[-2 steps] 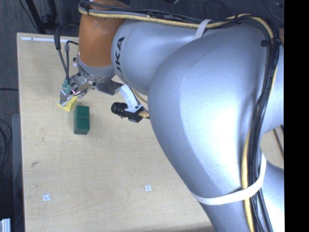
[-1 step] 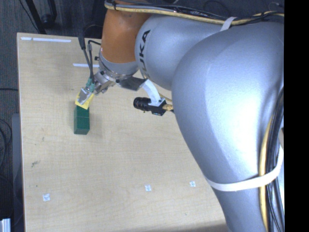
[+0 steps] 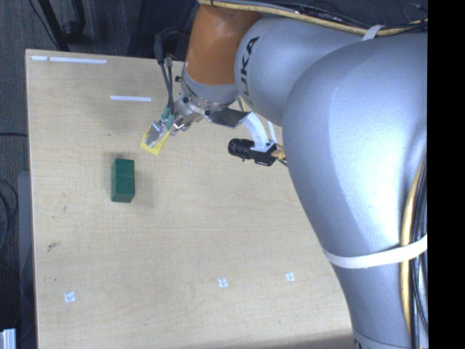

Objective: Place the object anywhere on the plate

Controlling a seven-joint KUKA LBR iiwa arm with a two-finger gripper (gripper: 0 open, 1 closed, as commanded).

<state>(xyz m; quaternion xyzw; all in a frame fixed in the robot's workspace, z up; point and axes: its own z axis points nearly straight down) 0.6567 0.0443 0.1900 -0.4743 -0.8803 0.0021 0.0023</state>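
Note:
My gripper (image 3: 163,128) hangs over the left-middle of the wooden bench top (image 3: 182,224), below the orange band of the arm (image 3: 218,42). A small yellow object (image 3: 153,141) sits at the fingertips, tilted, and appears pinched between them just above the surface. A dark green block (image 3: 123,179) lies flat on the wood a little below and left of the gripper, apart from it.
The big grey arm body (image 3: 349,144) covers the right side of the bench. White tape strips (image 3: 131,98) lie near the far left edge. Small square markers (image 3: 223,283) dot the near part of the bench.

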